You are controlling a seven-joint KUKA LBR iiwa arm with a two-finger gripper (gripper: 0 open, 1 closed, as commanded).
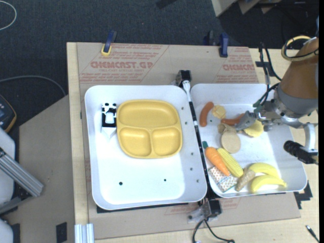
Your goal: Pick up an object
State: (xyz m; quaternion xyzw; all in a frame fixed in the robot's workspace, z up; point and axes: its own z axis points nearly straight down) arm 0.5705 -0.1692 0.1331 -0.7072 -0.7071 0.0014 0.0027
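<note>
- Nearest the camera, against the right bin's [298, 158] front wall: two bananas [266, 178], a ginger-like root [246, 178], a checkered packet [220, 178].
- Just behind those, toward the divider: carrot [216, 159] and corn cob [229, 161] side by side, both running diagonally from divider toward the front wall.
- Mid-bin: a round tan slice [231, 143], then a red sausage [205, 113] upright near the divider, with a small yellow chunk [218, 112] beside it.
- Gripper [248, 121] sits in the bin's back half, low among the items, arm [298, 85] coming in from the far side wall.
- Key relation: an orange-red piece [231, 120] lies directly ahead of the tip on the divider side, apparently touching or nearly so; a yellow piece [254, 129] is tucked just under it toward the front wall.
- Jaw state: cannot tell, tip too small and blurred; nothing visibly pinched.
- Judgement: likely closing in on the orange-red piece; crowding may cause a miss.
- Farthest from that bin: yellow divided plate [149, 128] in the other bin.
</note>
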